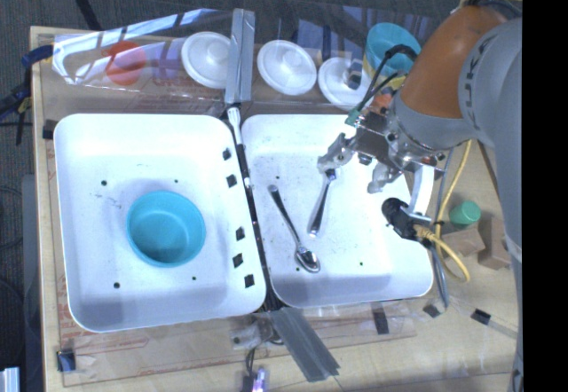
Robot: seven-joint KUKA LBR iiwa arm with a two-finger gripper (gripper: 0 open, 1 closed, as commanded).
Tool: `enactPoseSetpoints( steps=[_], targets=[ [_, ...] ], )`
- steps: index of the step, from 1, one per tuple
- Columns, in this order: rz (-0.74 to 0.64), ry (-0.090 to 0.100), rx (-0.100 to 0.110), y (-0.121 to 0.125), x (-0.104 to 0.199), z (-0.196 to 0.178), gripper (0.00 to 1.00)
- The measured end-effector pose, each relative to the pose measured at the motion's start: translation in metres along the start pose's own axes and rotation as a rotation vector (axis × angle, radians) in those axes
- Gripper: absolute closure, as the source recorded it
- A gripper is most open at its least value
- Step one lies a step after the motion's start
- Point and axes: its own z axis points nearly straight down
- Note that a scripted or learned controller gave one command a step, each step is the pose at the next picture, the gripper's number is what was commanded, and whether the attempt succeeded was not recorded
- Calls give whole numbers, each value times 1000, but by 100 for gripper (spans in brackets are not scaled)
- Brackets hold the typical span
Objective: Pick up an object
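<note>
In the right bin (pixel 404 279) lie two metal utensils. A spoon (pixel 293 231) runs at a slant, its bowl near the bin's front. A second, shorter utensil (pixel 319 204) lies beside it, handle end pointing up toward the arm. My gripper (pixel 358 165) hangs over the back right part of this bin, open, with nothing between its fingers. Its left finger (pixel 335 153) is just above the top end of the shorter utensil. A blue bowl (pixel 166 227) rests upright in the left bin (pixel 89 151).
Behind the bins stand three white lids (pixel 287 66), a blue cup (pixel 390 43) and an orange item (pixel 127 62) under clear plastic. A green-capped object (pixel 463 213) and yellow cable (pixel 453 257) sit right of the right bin. A divider (pixel 241 195) separates the bins.
</note>
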Motion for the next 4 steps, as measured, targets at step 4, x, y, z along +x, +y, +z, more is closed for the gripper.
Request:
enactPoseSetpoints(
  steps=[4],
  targets=[
    [-147,1,5,-2,-4,24,0]
  ],
)
